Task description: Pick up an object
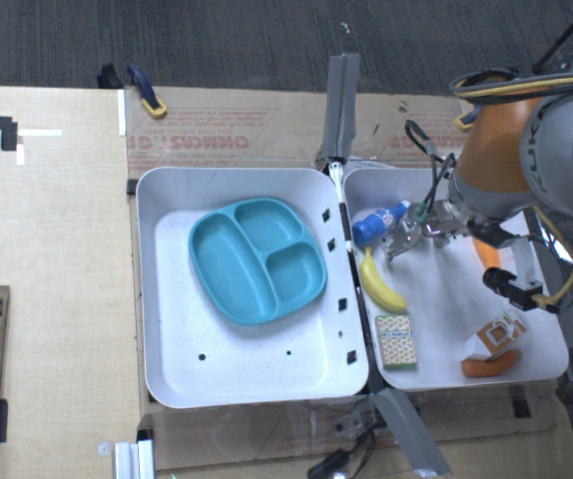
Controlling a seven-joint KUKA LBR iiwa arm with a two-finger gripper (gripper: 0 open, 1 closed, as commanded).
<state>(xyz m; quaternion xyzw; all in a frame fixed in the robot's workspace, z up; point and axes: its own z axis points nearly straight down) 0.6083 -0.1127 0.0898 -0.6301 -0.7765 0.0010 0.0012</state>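
Bottle (376,224), blue with a white cap, lies at the far-left corner of the right bin (446,362), just beyond the banana (380,285). Gripper (398,243) hovers right beside it, its 2 fingers spread slightly and holding nothing, seemingly lined up for a grab.

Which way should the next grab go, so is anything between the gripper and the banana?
Nothing visible does. The gripper hangs in the right bin, and the banana lies just below-left of it with bare floor between. The blue bottle sits beside it, up-left, off that line.

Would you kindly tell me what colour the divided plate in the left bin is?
Light blue: the divided plate, seen in the camera view.
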